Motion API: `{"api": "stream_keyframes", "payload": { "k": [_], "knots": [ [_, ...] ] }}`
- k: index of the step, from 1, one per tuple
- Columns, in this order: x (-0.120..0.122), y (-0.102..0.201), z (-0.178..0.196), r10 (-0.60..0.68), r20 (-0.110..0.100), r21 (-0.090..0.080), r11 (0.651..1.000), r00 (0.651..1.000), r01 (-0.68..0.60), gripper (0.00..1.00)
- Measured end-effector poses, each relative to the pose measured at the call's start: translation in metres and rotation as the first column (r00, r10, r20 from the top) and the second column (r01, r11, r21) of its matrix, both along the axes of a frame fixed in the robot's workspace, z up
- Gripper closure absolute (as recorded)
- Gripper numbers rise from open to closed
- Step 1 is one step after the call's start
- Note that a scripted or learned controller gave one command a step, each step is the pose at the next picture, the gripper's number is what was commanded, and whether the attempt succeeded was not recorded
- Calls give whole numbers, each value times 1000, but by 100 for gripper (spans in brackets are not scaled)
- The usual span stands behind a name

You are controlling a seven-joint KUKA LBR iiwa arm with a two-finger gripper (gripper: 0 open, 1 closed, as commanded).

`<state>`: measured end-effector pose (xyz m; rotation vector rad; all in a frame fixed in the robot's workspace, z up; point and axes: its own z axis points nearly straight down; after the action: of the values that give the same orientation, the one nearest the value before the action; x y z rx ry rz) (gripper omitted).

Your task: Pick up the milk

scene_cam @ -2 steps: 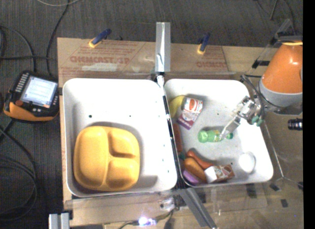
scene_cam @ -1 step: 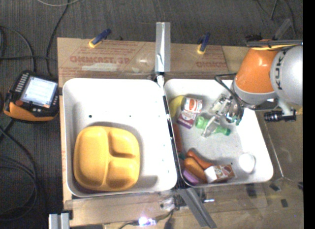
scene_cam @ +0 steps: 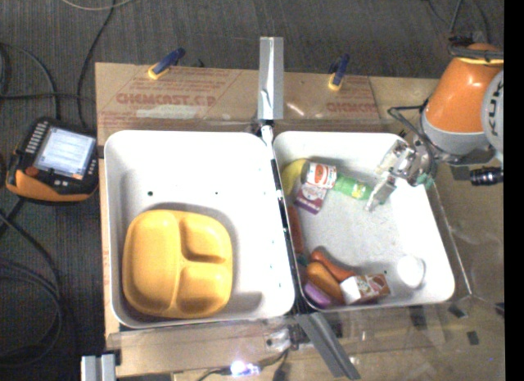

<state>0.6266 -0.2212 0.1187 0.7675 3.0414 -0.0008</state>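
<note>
2 white bins: left bin at centre-left, right bin at centre-right. Yellow divided tray in the left bin's lower part. Grey arm at upper right. Gripper over the right bin's upper right, fingers narrow, gripping nothing. Milk, a small carton, lying at the right bin's lower edge beside an orange toy. White cup just right.

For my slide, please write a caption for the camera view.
Gripper hovering over the right bin, far from the milk carton at its near edge.
</note>
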Motion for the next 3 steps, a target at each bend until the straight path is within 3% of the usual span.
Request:
{"api": "stream_keyframes", "payload": {
  "k": [1,2,3],
  "knots": [
    [1,1,21,63,-2,-4,998,998,-63,0],
    [-3,-2,3,187,-4,-2,982,982,-187,0],
    [-16,-3,25,373,-4,-2,928,928,-373,0]
  ]
}}
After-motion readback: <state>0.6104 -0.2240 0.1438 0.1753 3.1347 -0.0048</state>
